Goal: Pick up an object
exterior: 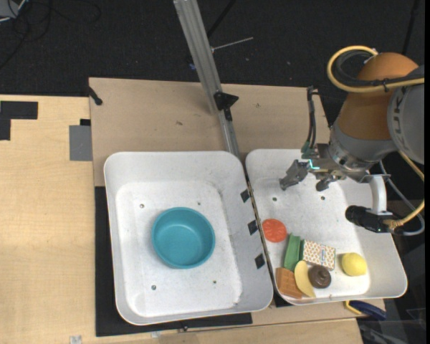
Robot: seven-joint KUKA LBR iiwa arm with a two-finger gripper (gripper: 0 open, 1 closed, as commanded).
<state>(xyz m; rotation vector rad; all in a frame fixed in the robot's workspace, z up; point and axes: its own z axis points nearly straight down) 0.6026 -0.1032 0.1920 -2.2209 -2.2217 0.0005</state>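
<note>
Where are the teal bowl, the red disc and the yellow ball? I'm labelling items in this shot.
teal bowl (183, 237): camera view, on its inner floor.
red disc (274, 231): camera view, on its top face.
yellow ball (353, 264): camera view, on its middle.

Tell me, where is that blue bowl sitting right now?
The blue bowl sits alone in the left bin, a little toward its near side. The toys and the gripper are over in the right bin.

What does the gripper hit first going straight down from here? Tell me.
Most likely the bare white floor of the right bin. The gripper hangs over its upper part, with the orange disc and the other items nearer the camera; depth is unclear.
</note>
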